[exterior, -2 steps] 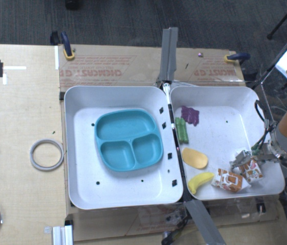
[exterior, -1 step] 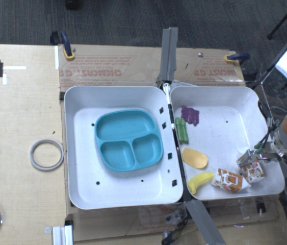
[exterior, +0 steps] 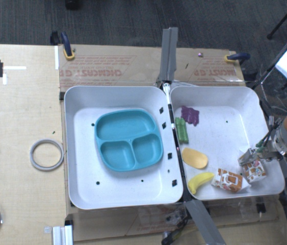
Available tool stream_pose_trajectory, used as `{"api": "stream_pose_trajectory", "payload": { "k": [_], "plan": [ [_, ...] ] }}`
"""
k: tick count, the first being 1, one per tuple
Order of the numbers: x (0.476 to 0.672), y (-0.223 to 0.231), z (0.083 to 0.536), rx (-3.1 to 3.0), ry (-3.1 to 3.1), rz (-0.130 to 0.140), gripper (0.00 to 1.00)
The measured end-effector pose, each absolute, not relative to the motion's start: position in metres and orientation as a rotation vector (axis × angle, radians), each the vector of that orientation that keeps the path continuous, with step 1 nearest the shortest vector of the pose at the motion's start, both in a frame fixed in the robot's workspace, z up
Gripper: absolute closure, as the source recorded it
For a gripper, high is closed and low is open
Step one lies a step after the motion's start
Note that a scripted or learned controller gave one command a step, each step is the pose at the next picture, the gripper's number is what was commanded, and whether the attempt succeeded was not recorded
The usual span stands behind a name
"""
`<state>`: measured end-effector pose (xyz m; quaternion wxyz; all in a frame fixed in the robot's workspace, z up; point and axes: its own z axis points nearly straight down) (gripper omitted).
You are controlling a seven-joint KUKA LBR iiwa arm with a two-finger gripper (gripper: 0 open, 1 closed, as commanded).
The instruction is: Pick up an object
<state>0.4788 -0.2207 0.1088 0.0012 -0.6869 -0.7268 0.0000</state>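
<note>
Small brown-and-white carton low in the right bin's near right corner, beside a second carton and a banana, with gripper right at it, finger state impossible to tell, so lift apparently not yet done.

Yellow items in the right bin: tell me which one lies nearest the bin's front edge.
The banana. It is curved and sits at the front-left corner of the right bin, while the yellow oval piece lies farther back.
</note>
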Motion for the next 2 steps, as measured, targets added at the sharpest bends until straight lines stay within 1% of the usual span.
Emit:
{"api": "stream_pose_trajectory", "payload": {
  "k": [1, 2],
  "plan": [
    [0.479, -0.219, 0.109, -2.152, -2.281, -0.002, 0.0],
    [0.478, -0.206, 0.125, -2.076, -2.358, 0.001, 0.0]
  ]
}}
